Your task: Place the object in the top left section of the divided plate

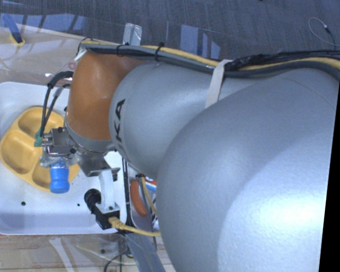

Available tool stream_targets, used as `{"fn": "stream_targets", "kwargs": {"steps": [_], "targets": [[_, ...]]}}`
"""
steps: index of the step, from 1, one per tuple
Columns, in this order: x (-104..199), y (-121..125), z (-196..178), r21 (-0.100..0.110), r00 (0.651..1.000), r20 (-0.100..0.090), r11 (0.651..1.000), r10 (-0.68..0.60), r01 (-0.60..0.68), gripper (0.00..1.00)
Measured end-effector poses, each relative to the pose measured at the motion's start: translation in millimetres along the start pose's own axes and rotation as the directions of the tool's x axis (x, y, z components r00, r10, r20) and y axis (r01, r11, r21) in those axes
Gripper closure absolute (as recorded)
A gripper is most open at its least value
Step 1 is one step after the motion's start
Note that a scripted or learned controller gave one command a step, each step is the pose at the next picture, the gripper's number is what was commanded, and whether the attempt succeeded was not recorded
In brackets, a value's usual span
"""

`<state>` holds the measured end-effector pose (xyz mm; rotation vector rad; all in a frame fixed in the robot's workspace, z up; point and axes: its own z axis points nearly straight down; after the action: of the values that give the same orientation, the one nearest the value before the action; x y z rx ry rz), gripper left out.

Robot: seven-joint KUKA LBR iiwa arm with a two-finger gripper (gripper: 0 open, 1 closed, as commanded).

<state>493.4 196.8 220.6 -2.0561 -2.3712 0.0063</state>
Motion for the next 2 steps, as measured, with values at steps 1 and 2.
{"fn": "stream_targets", "kwargs": {"steps": [1, 2], "targets": [[-0.3, 0.1, 0.0, 0.0, 1.0, 0.0, 1.0, 0.0, 0.0, 0.0], [-5.2, 30.5, 58.1, 0.001, 0.999, 0.0, 0.999, -0.054, 0.054, 0.0]]}}
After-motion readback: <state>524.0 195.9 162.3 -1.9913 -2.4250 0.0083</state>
